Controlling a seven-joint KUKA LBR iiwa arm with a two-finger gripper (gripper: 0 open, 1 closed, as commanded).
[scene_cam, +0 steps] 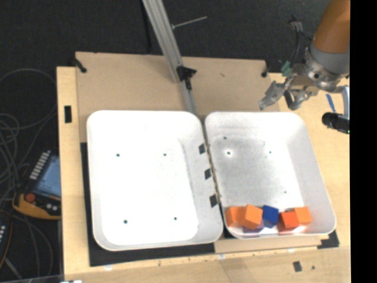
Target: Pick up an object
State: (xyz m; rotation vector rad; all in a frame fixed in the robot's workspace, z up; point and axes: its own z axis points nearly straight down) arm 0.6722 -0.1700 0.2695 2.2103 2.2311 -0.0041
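Your arm (333, 25) is reaching in from the right, with the gripper (281, 96) hanging past the far rim of the right bin (265, 158), out over the bench (235, 81) rather than over the bin floor. You are looking at two fingers standing apart with bare bench showing between them, one finger (268, 98) pointing down and left and the other sitting just right of it; nothing is lying between them. The finger shapes are blurring a little at this angle, so the gap is probably a modest one rather than a full spread.

The blocks are sitting well apart from the gripper, all the way across the right bin along its near wall. An orange block (244, 216) is lying closest to the bin divider, a blue block (270, 214) is touching its right side, and a second orange block (294, 218) is resting just right of the blue one. Something purplish is peeking out under the first two, too small to tell.

The left bin (147, 175) is lying left of and nearer than the gripper. A grey rail (168, 40) is slanting across the bench well to the gripper's left
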